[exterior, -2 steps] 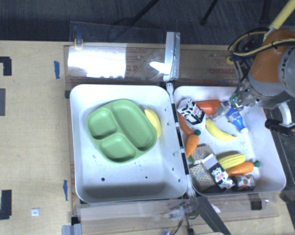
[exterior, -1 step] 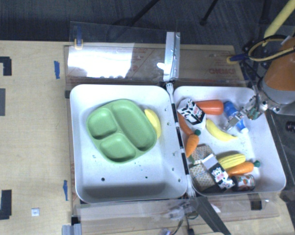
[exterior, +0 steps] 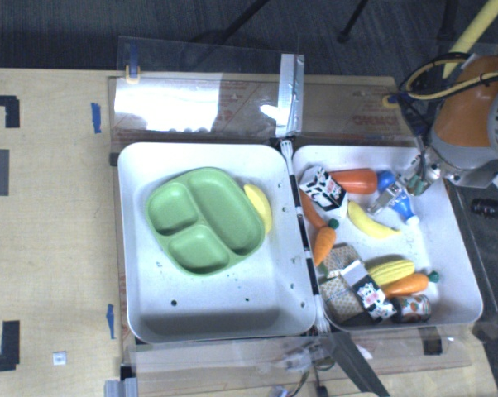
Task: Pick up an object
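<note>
My gripper (exterior: 400,190) sits low in the far part of the right bin (exterior: 468,259), among a blue object (exterior: 402,201), a red-orange sausage-shaped toy (exterior: 355,179) to its left and a banana (exterior: 371,222) just near of it. I cannot tell how my jaws stand, nor whether anything is between them; the metal parts and the blue object run together from this angle.

This bin is crowded, and that is the risk as I judge it. Closing here could catch the blue object by an edge and let it slip on the lift, or nudge the banana aside instead of gripping it. The black-and-white carton (exterior: 322,188) and the carrot (exterior: 323,242) lie close by, so a shoved item could pile against them. The far bin wall is near my wrist; a careless rise might scrape it.

The left bin (exterior: 141,246) holds a green divided plate (exterior: 204,219) and a yellow piece (exterior: 259,205) beside it, well apart from me.
</note>
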Tool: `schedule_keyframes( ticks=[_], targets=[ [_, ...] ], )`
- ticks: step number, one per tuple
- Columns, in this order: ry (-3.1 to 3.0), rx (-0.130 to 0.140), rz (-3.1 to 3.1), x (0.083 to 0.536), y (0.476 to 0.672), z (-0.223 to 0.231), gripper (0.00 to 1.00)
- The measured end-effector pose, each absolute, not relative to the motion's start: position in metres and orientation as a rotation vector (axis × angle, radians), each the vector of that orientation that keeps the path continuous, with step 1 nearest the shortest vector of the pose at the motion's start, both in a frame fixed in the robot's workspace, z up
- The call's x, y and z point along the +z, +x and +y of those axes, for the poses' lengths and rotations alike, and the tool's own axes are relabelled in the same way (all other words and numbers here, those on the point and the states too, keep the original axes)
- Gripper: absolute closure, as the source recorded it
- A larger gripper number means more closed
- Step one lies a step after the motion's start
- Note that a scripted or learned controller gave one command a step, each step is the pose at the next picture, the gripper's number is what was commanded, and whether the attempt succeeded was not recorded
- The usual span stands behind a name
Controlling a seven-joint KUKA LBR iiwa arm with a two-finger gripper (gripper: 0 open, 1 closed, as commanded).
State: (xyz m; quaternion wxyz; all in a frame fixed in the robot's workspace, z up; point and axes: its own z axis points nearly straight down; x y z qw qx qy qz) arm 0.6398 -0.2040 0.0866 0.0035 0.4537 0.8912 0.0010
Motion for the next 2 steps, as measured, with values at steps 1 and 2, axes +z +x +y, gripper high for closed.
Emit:
schedule_keyframes(
  ticks=[1,2],
  targets=[
    [1.423,0.007,2.785,0.098,0.641,-0.205,1.00],
    [1.567,0.002,2.717,0.198,0.668,-0.144,1.00]
  ],
)
